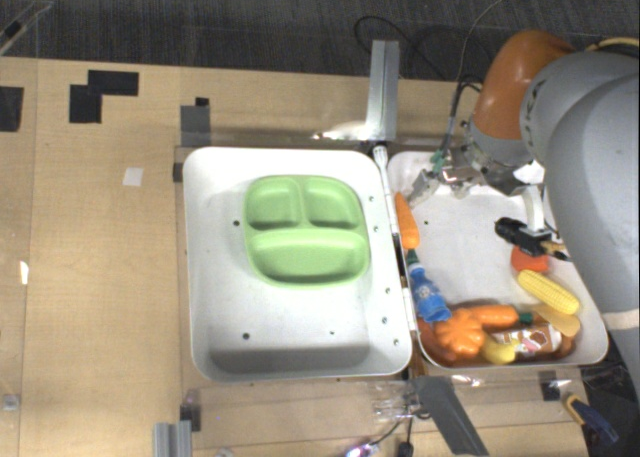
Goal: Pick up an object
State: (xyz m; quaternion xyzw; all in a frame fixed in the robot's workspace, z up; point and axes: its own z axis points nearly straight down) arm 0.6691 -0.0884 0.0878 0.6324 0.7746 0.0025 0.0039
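Camera view: we look down on two white bins on the bench.
Hand (450, 173): at 12 o'clock in the right bin (470, 230); we cannot tell if it is open or closed.
Toys: piled at 6 o'clock in the right bin, well apart from the hand.
Corn (548, 293): at 4 o'clock; we think it is light, hard and a bit slippery.
Where to hold: we would grab the corn across its middle.
Left bin (215, 275): holds a green tray (304, 228).
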